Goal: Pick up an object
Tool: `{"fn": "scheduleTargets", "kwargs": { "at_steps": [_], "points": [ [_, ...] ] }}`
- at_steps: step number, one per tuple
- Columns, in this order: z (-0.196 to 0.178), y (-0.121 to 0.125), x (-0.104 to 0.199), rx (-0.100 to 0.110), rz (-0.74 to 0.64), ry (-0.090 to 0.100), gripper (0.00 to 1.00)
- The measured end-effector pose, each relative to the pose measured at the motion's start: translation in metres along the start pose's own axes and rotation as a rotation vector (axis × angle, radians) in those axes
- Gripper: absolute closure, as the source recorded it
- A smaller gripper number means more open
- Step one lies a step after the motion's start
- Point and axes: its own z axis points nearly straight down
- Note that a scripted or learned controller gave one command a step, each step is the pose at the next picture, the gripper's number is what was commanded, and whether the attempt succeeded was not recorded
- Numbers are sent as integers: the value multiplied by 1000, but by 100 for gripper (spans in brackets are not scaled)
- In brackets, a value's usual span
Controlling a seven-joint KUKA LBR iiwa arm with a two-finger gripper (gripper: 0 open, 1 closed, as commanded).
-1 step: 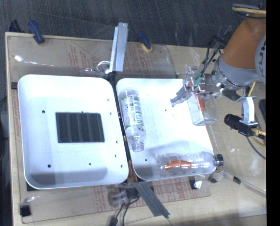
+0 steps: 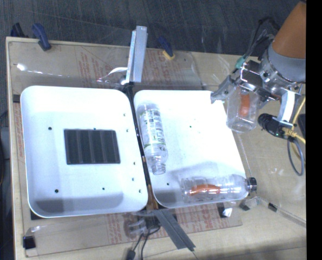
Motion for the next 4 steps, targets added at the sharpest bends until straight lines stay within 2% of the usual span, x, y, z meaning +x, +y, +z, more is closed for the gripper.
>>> {"fn": "scheduleTargets", "kwargs": {
  "at_steps": [1, 2, 3, 4],
  "points": [
    [135, -42, 42, 6, 98, -1, 0],
    [135, -42, 42, 5, 98, -1, 0],
    [72, -42, -7, -2, -144, 0, 0],
    [83, -26, 1, -4, -312, -1, 0]
  ]
}}
